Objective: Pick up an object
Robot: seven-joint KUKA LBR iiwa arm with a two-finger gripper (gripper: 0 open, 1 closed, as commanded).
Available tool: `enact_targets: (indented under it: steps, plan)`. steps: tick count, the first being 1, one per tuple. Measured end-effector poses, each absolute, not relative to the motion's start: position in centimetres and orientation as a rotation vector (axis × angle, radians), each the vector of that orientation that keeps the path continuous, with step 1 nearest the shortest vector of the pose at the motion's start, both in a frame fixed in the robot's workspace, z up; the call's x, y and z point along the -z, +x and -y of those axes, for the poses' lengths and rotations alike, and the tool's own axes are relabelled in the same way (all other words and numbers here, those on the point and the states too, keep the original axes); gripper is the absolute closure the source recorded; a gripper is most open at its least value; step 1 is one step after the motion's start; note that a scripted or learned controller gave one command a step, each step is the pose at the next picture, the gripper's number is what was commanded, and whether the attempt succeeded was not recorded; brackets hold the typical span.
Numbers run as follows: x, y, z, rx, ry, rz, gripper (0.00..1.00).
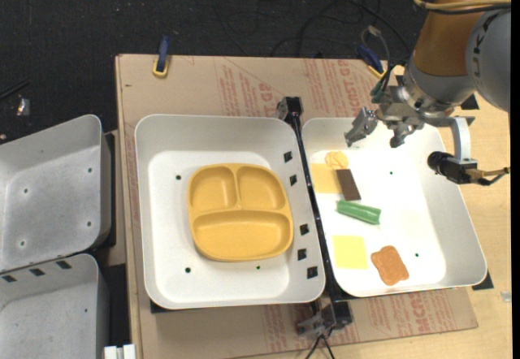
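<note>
Here's the grey arm point(479, 32) reaching in from the right, orange band up top, with the pincer point(380, 131) hanging above the far edge of the right bin point(455, 260). Its two fingers are spread apart with nothing between them. One fingertip sits toward the bin's back left, the other further right; how high they are off the bin floor is hard to judge from this slant.

Down in that right bin, the pieces lie along the left side. A small yellow piece point(335, 159) is nearest the pincer, just below it. Beside and under that, a pale yellow slab point(322, 180) with a dark brown bar point(348, 183) lying across its right edge. Next, a green stick point(359, 212), tilted. Nearer still, a flat yellow square point(350, 252), and just right of it an orange-brown oval piece point(390, 265).

Over in the left bin point(162, 268), a yellow divided tray point(240, 212) sits in the middle. Both bins rest on the desk point(219, 81).
</note>
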State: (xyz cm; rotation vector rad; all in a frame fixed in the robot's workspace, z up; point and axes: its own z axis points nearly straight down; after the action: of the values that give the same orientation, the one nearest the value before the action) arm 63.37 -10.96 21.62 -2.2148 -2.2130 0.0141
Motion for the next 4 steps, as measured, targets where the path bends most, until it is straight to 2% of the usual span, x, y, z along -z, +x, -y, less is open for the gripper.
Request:
enact_targets:
  steps: [1, 3, 4]
  plan:
    - [-22.5, 63.6, 10.9, 0.000, -2.220, 2.223, 0.00]
    - [-11.0, 62.3, 9.8, -0.005, -2.219, 2.218, 0.00]
    - [-9.1, 62.3, 9.7, -0.002, -2.221, 2.220, 0.00]
